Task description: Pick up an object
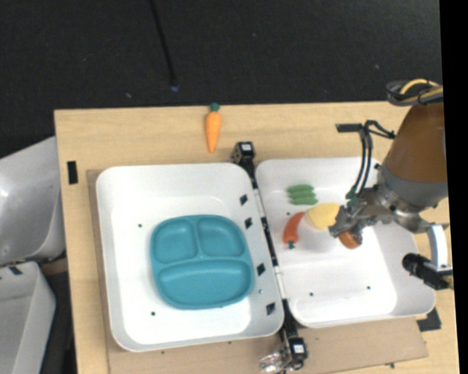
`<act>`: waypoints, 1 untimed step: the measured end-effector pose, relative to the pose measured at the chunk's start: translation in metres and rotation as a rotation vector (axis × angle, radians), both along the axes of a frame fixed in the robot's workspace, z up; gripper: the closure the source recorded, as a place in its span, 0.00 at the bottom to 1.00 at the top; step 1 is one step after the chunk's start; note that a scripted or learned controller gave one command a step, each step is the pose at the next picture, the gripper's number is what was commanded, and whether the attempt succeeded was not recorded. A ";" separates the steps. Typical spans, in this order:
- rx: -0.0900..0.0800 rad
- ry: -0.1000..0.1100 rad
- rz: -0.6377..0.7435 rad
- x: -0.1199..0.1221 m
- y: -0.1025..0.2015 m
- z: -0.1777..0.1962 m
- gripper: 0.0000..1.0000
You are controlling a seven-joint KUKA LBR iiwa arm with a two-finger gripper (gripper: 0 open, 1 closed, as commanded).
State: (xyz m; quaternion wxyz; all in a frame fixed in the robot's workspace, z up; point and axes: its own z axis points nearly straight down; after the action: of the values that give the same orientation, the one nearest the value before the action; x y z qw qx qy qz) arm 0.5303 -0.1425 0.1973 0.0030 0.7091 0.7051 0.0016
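spanning the bench, two bins are seen: the left bin [119, 227] bears a blue divided plate [200, 261], the right bin [380, 292] the pickable toys. the arm [420, 157] is bent down from the right, its gripper [347, 229] lowered beside a yellow piece [323, 214], an orange-red piece [292, 228] and a green piece [301, 194]. whether anything is clamped cannot be told. a toy carrot [213, 127] is left outside.

Wooden bench [84, 307] bears two white bins [123, 305] and a toy carrot [213, 129].
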 end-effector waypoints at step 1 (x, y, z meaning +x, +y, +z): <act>0.001 0.004 -0.001 0.001 -0.001 0.006 1.00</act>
State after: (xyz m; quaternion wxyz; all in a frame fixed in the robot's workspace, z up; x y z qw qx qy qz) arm 0.5312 -0.1437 0.2033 0.0010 0.7096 0.7046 0.0005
